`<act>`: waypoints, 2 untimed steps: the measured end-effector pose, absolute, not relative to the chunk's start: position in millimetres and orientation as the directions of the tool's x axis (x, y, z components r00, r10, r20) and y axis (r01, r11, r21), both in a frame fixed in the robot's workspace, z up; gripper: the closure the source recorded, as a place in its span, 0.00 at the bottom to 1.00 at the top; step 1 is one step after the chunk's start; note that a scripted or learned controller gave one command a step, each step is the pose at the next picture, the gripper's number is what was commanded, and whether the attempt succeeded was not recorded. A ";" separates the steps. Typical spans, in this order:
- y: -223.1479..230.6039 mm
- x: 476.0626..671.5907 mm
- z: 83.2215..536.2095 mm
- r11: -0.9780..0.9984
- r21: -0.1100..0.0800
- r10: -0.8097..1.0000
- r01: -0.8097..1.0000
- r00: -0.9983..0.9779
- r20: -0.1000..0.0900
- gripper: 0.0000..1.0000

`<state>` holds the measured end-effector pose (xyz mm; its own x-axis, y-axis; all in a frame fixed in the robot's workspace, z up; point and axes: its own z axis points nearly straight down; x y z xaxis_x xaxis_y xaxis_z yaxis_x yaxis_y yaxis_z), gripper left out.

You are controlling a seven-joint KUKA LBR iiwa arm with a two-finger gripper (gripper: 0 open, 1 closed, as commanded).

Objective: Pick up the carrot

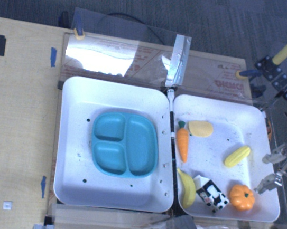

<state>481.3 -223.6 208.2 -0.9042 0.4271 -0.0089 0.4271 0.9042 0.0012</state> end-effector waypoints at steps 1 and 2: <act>-222.7 480.1 176.8 0.998 0.002 0.066 0.066 -0.998 0.001 0.00; -217.1 480.1 156.1 0.989 0.002 0.148 0.148 -0.989 0.001 0.00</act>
